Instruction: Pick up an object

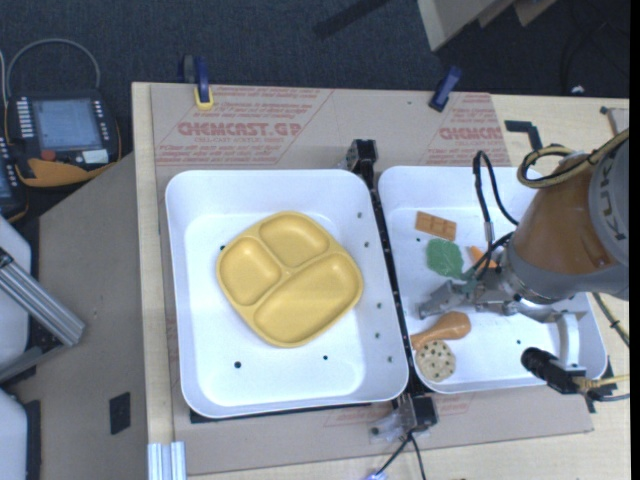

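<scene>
We take the yellow divided plate as our landmark: it lies in the left white bin, its three compartments bare. To the right of the plate, past the rim where the two bins meet, sits the right white bin, and there we find the small things. Farthest from the plate's lower edge, toward the back of that bin, lies an orange waffle-textured cracker; just in front of it is a green leafy piece, and beside that a small orange bit shows partly under the arm. Level with the plate's lower right rim we see a tan drumstick-shaped piece, and just in front of that a round speckled cookie. The gripper reaches toward the plate from the right, low over the bin, its grey fingers spread apart just above the drumstick-shaped piece with nothing visible between them. The arm, with its orange band, covers the far side of that bin.
</scene>
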{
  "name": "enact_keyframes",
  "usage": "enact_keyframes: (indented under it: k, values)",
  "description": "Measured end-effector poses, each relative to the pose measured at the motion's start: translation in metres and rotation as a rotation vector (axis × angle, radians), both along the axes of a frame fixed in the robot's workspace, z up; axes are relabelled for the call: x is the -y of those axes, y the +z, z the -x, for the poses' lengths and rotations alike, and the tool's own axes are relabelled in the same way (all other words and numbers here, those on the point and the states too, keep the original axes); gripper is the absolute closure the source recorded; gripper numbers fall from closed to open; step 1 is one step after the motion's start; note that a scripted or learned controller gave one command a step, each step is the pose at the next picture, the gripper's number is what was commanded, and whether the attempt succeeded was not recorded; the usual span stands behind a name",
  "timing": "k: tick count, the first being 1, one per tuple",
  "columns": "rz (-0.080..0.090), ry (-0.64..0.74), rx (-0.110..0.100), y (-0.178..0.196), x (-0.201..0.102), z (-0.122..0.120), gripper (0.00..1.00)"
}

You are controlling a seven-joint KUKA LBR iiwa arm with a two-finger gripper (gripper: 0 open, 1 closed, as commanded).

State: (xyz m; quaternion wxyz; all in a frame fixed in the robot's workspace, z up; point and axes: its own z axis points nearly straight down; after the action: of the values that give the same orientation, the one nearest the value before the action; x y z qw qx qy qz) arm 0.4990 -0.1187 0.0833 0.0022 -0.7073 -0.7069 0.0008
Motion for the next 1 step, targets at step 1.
enact_keyframes:
  k: [1]
  values:
    - [0.001,-0.001,0.004,0.0113,0.0000,-0.0006,1.00]
